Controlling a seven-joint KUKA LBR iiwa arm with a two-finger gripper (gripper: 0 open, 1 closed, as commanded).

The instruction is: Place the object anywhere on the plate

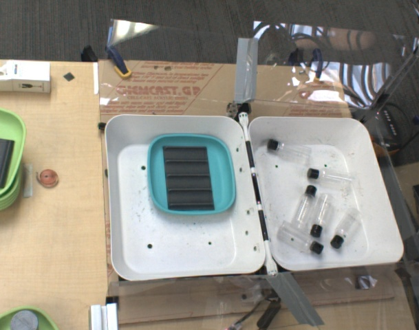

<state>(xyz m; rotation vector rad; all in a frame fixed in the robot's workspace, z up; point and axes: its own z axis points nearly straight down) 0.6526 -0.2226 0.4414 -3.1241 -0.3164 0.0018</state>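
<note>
Inside the left shallow white bin [130, 249]: a teal rounded-square plate [157, 179], carrying a dark ribbed insert [189, 177] on its middle. Inside the right shallow white bin [375, 236]: six clear plastic vials with black caps [307, 207], all lying down, scattered, some just beside each other near the front, one apart near the back left corner. None touching the plate. About the tool, whether apart or together, cannot tell. On the light wooden surface [54, 253], at far left, stacked green dishes [9, 184].
</note>
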